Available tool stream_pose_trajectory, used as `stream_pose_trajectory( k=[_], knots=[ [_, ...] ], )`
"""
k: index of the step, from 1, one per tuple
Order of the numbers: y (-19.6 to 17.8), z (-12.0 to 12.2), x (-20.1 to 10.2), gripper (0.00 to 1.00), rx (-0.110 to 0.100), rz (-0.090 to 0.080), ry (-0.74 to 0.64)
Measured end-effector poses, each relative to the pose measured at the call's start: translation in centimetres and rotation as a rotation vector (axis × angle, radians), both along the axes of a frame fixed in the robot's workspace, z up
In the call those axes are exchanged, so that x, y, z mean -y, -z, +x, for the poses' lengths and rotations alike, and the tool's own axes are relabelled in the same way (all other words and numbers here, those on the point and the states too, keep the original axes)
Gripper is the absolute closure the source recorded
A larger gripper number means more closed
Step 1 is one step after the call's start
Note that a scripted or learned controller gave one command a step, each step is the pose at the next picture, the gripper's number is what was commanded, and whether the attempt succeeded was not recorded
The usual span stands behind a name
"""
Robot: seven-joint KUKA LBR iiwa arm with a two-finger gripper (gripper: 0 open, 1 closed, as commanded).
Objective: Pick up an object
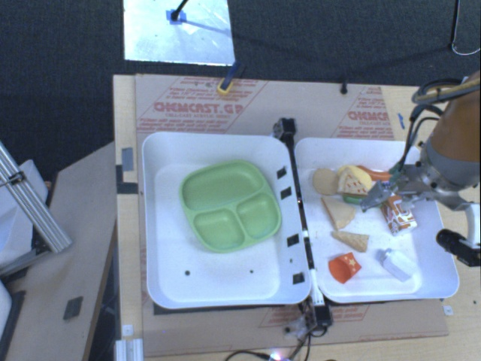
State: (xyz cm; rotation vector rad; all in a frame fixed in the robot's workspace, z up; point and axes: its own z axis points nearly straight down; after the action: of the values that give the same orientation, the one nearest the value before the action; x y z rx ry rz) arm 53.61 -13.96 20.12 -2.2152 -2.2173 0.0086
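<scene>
Just beside end effector (381, 195): small carton (398, 215), lower right, right bin (443, 277).

I am seeing two white bins (161, 277), a pale green plate (229, 205) with three hollows, tan wedges (351, 240), a red piece (344, 267), a small carton (398, 216) striped orange and white, a white bottle (396, 265), and red print showing on the brown desk (199, 105).

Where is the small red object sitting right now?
The small red object lies in the right bin, near its front-left corner, just below a tan wedge and left of a small white bottle.
</scene>
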Motion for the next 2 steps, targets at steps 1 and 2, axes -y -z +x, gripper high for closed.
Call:
stream_pose_trajectory(
  k=[1,2],
  knots=[
    [-0.5,0.3,0.0,0.0,0.01,-0.002,-0.002],
    [3.9,-0.1,-0.6,0.0,0.007,0.0,0.0]
  ],
)
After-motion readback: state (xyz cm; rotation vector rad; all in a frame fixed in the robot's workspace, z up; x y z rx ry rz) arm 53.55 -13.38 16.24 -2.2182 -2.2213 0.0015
